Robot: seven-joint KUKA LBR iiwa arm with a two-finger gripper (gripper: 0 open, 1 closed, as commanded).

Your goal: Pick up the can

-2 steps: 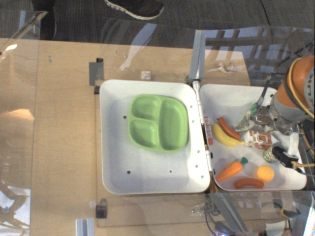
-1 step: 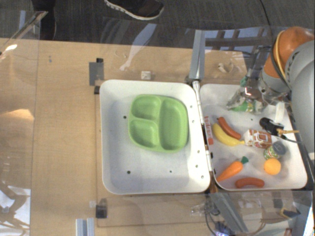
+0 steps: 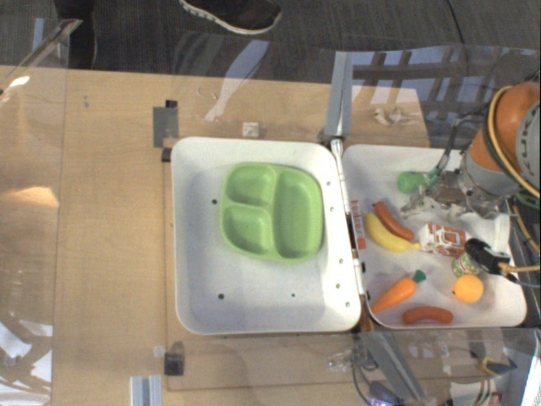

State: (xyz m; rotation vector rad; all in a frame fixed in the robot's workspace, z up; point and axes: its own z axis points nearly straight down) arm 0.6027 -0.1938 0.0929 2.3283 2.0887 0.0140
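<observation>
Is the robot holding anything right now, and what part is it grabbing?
I can't tell. The gripper is low in the right bin, beside the can, but its fingertips are too blurry to show a hold.

Wooden bench (image 3: 101,227) bearing two white bins (image 3: 194,303), apparently touching.

divided plate (image 3: 273,212) in left bin (image 3: 199,294), can (image 3: 443,239) in right bin (image 3: 372,163)
</observation>
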